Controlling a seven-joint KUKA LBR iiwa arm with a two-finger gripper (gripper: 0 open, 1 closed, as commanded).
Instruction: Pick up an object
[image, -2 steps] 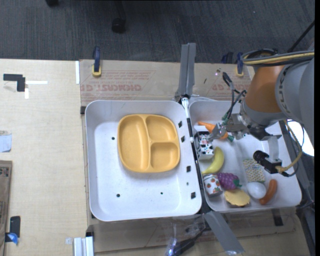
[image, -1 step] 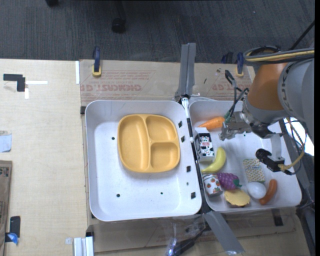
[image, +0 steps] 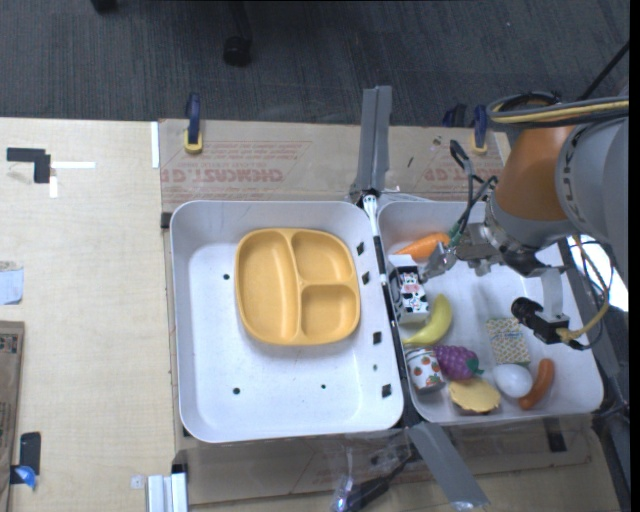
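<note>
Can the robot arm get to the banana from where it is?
Probably yes. The banana lies uncovered in the right bin, just below the gripper, though the cow-patterned carton sits close beside it.

Yellow divided plate (image: 298, 286) in left bin (image: 200, 400), tool (image: 440, 262) perhaps touching carrot (image: 420, 246)

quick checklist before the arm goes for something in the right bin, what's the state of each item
1. Gripper over the right bin: ok, it sits near the bin's upper left corner.
2. Gripper free of a load: cannot tell, the view is too coarse there.
3. Nearest targets: ok, the carrot and the small cow-print carton lie close by the gripper.
4. Room around the banana: not ok, it touches the carton and sits near the grapes.
5. Lower row crowded: not ok, the egg, sausage and cookie lie tight together.
6. Yellow divided plate in the left bin: ok, apart from the work.
</note>
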